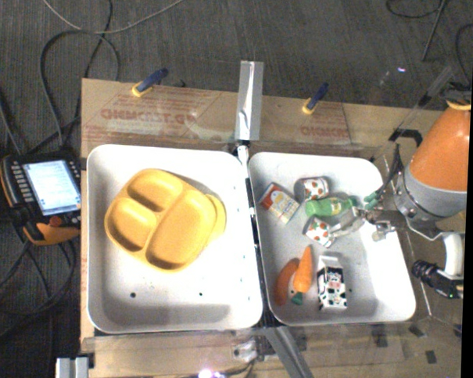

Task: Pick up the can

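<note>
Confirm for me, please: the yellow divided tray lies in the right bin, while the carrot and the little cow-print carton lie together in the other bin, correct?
Not quite. The camera view shows the yellow divided tray in the left bin, not the right one. The carrot and the cow-print carton do lie together in the other bin, the right bin.

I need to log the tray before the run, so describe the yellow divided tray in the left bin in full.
The yellow divided tray looks like smooth moulded plastic, rounded at the corners, with three raised lobes parted by shallow grooves: two smaller ones toward the left, one larger on the right. It seems to lie upside down, turned at a slant, on the floor of the left bin, slightly above its middle. Nothing else touches it.
</note>
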`<state>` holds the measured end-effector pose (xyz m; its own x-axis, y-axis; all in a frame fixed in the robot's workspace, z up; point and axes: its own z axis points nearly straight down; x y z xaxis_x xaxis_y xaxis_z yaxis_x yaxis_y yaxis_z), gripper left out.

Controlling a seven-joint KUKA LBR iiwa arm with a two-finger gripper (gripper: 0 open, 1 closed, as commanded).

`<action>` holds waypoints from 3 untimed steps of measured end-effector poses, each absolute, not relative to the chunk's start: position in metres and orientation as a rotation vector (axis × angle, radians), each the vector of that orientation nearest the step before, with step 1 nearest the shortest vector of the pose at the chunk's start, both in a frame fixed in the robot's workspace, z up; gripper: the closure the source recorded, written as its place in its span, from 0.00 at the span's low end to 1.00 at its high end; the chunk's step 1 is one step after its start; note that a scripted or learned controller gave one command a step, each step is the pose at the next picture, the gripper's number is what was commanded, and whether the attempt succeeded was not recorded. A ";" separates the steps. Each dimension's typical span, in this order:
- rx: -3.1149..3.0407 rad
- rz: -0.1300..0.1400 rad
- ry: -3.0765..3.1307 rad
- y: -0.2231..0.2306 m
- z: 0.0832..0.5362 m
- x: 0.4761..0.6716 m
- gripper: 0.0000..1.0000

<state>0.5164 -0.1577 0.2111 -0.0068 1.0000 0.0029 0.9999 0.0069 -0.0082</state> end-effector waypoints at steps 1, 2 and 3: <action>-2.208 0.006 -2.223 -0.158 0.211 0.516 0.00; -1.941 -0.004 -2.479 -0.172 0.088 0.591 0.00; -1.883 0.005 -2.459 -0.203 0.093 0.661 0.00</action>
<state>0.6611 -0.2027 0.0932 -0.2603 0.9650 0.0331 0.9648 0.2613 -0.0296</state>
